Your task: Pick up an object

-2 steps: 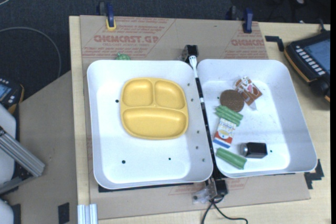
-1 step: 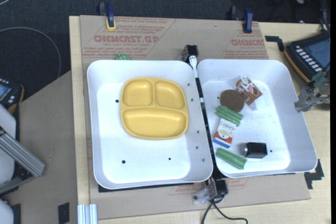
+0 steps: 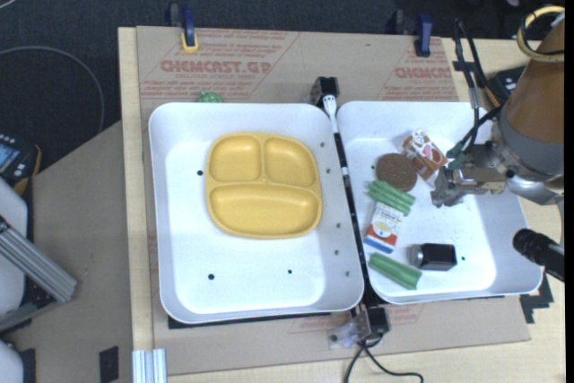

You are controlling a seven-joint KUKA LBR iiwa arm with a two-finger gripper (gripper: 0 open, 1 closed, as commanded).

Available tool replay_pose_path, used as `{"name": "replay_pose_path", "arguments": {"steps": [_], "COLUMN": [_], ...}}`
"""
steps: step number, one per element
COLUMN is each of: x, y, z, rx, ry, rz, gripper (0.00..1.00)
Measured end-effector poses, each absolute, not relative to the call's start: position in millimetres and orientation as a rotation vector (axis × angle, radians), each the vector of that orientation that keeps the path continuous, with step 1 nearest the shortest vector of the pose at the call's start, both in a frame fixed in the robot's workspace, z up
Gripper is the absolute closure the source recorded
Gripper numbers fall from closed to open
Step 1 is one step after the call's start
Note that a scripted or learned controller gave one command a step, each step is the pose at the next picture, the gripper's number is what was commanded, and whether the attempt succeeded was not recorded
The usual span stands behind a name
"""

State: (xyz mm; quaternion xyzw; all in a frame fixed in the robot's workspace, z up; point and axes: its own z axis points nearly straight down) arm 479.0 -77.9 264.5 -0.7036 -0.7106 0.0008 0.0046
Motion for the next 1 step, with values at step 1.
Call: {"name": "replay_pose_path", "arguments": {"steps": [1], "x": [480.9], "y": [12.3], "z": [385.4], "rx": [-2.213], "ry": [-2.242], "rz": [-0.022], "gripper": [1.0]}}
